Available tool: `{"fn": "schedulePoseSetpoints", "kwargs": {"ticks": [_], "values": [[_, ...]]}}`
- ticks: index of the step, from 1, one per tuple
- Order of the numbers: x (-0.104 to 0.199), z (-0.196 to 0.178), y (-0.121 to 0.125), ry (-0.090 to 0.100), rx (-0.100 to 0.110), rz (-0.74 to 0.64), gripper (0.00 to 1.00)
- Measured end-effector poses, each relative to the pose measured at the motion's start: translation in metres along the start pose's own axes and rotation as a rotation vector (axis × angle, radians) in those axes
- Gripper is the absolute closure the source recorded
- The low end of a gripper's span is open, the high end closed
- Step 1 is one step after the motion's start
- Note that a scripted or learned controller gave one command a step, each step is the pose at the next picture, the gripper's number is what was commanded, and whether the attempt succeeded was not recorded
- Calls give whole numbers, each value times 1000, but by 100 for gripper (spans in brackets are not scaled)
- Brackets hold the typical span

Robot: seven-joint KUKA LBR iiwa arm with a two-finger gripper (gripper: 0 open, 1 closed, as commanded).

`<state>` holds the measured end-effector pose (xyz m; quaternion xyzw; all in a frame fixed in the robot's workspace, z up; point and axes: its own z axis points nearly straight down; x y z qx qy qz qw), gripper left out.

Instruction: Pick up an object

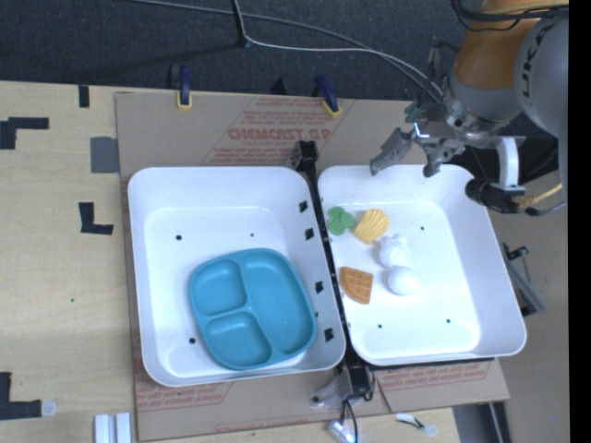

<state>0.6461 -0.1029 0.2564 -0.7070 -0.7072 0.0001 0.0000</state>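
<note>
**Claw spread above the right bin's far rim**

My claw (pixel 406 161) hangs open and holds nothing, over the right bin (pixel 480 284) at its 12 o'clock edge. Toward 6 o'clock from it lie a green piece (pixel 340 220), a yellow shell-shaped piece (pixel 372 225), a waffle-brown piece (pixel 356 284) and two white lumps (pixel 398 266). The left bin (pixel 157 210) holds a blue divided tray (pixel 250 308).

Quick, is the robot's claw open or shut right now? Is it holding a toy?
Two-finger gripper: open, fingers spread, holding nothing, above the far edge of the right white bin.
</note>
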Motion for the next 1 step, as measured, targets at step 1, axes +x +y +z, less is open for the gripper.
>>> {"fn": "schedulePoseSetpoints", "kwargs": {"ticks": [1], "values": [[47, 44, -51, 1, 5, -3, 0]]}}
